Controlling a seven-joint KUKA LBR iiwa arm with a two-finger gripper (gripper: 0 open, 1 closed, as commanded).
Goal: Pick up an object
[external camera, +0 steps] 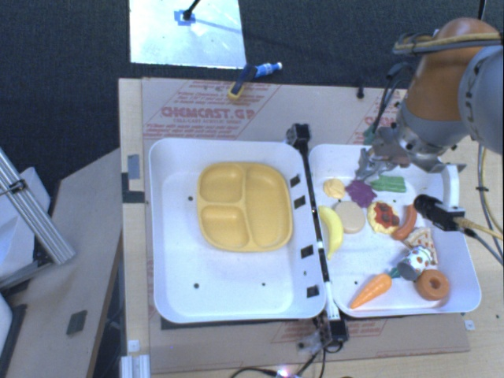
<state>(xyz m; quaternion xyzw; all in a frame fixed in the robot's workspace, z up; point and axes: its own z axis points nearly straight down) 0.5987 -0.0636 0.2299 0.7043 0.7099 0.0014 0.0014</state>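
From where I stand, the fingers [370, 164] hang low over the back of the right bin [465, 290], their tips just above the purple piece [361, 192] and close to the green one [388, 183]. Whether they are spread or clenched I cannot tell; the wrist is dark and crowded there, and nothing shows plainly between them. I would not say anything is held.

Right under the tips the choice is wide, since any item will do for this task. The purple piece lies nearest, touching or nearly touching a small yellow bit [335, 187] and a pale round disc [350, 217]. Beside those sits a pizza slice [384, 216], then a sausage [406, 222]. The banana [331, 231] rests along the bin's left wall, probably awkward to reach so near the edge. Toward the front lie a carrot [372, 289] and a donut [431, 285], well apart from the fingers.

My guess is the purple piece is the target, given how the wrist is aimed. The crowding could spoil a clean grip.

The arm [441, 77] leans in from the right, orange band up top. The left bin [165, 235] holds a yellow tray [244, 205]. Both bins sit on the desk [205, 109].
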